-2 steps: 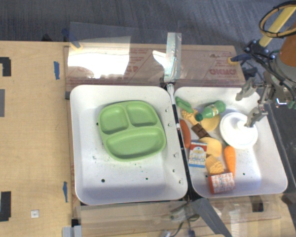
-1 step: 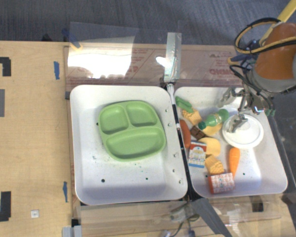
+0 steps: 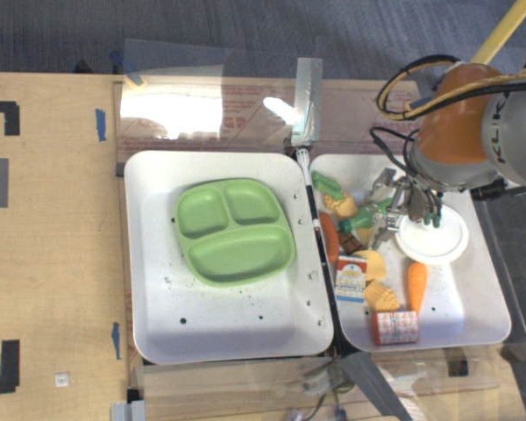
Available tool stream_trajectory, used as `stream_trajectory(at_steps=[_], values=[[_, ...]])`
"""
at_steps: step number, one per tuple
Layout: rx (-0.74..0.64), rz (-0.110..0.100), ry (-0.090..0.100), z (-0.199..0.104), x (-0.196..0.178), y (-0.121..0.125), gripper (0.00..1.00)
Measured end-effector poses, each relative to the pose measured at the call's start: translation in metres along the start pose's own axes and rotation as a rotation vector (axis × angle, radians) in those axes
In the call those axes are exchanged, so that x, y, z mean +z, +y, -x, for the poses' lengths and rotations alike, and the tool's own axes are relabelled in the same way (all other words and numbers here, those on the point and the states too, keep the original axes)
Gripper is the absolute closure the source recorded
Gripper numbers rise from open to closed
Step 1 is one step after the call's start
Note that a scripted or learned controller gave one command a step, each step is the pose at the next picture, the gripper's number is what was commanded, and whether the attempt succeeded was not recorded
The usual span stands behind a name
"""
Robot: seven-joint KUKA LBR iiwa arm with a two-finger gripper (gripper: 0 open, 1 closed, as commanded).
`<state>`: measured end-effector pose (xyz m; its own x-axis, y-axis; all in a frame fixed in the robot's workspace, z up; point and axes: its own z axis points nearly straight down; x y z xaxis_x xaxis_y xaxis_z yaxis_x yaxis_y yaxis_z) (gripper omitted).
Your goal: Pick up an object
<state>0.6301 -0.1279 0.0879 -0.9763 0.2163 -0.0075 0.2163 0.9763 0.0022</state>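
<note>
The right bin (image 3: 486, 314) holds a pile of toy food. My gripper (image 3: 384, 205) hangs low over the bin's upper middle, pointing left, its fingers apart with nothing clearly between them. Just left of the fingertips lie a dark green piece (image 3: 361, 224), a tan waffle piece (image 3: 340, 204) and a light green item (image 3: 326, 185). A red-brown sausage (image 3: 330, 237) lies along the bin's left wall. A white round disc (image 3: 434, 238) sits right below the wrist.
Lower in the right bin lie an orange carrot (image 3: 416, 286), a small red-and-white box (image 3: 351, 279), yellow wedges (image 3: 382, 296) and a red can (image 3: 395, 327). The left bin (image 3: 149, 305) holds a green divided plate (image 3: 235, 231). Cables loop above the orange wrist band (image 3: 456, 121).
</note>
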Motion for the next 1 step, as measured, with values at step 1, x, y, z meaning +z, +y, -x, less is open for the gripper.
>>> stream_trajectory(at_steps=[1], values=[[-0.002,0.001,-0.013,0.0038,-0.0147,0.0021,1.0]])
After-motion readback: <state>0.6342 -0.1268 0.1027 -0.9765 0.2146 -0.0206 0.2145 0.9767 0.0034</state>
